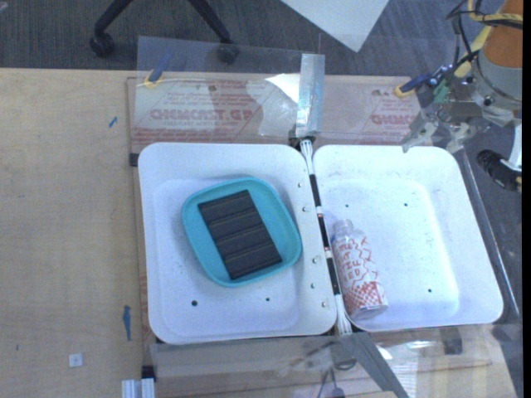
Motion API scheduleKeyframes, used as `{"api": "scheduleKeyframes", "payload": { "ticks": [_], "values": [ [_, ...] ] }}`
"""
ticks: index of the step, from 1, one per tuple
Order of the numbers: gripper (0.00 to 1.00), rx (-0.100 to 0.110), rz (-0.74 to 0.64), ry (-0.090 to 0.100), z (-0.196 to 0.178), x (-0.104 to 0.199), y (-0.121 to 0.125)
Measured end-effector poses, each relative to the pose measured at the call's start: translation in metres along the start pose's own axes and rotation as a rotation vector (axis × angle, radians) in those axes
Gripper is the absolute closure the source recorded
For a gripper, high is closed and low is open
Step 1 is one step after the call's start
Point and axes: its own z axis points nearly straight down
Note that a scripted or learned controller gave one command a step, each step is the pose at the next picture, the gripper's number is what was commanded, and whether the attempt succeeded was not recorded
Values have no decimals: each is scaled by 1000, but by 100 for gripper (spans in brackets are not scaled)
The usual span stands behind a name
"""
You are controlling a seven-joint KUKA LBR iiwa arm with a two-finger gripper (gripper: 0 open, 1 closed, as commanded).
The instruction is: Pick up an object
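so nothing's picked yet: gripper hangs over the right bin's back edge, finger state unclear, bottle untouched.

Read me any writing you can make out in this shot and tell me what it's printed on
Red lettering on the clear sheet behind the bins: blurred, not readable with confidence.
Red lettering on the same sheet's right part: too blurred to read.
Red print on the bottle lying in the right bin: too small to read.
The teal plate and the black block on it: no text.
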Motion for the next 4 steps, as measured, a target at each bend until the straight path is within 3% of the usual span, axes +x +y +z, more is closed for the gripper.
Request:
{"api": "scheduleKeyframes", "payload": {
  "ticks": [1, 2, 3, 4],
  "values": [
    [0, -2, -356, -1, 62, -15, -84],
    [0, -33, -164, -22, 139, 30, -154],
    [100, -24, -163, -15, 135, 32, -156],
    [0, -25, -162, -17, 135, 31, -156]
  ]
}}
